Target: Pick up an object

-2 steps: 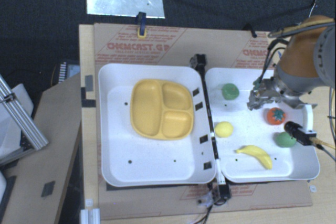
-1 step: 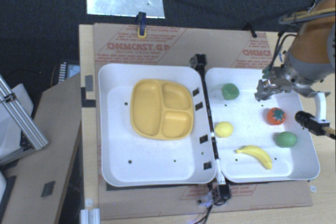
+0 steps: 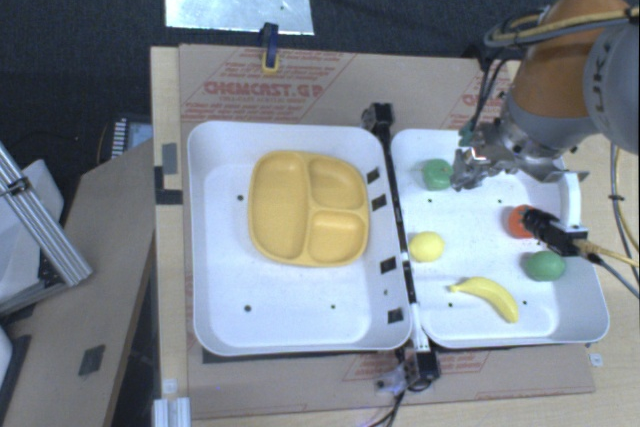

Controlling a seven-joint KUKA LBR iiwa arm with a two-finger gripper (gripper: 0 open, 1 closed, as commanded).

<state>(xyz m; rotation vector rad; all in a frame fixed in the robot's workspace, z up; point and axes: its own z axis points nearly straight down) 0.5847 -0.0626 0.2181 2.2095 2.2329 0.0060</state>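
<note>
In the right-hand bin [image 3: 590, 315], the gripper [image 3: 468, 171] was parked up in the far corner, right beside a small green round thing [image 3: 436, 175] — close enough that they looked like they were touching, though I honestly couldn't make out from this angle whether anything was pinched or how the end of the tool was set. So I'd call this the approach/closing-in step, not a lift yet. Next move, my guess: it needed to get squarely over that green piece and get a proper grip, because a smooth rounded lump like that would probably squirt sideways if nudged off-centre.

The other stuff in that bin sat well apart from it: a yellow lemon-ish ball [image 3: 426, 246] near the divider, a curved banana [image 3: 487, 296] toward the near edge, a second green ball [image 3: 544, 265], and an orange-red piece [image 3: 516, 221] partly behind a black fitting. All looked like glossy plastic toy food.

The left bin [image 3: 225, 315] held a yellow divided plate [image 3: 305, 207], matte-looking, rounded corners, three compartments. Both bins were shallow white moulded trays sitting on cardboard.
</note>
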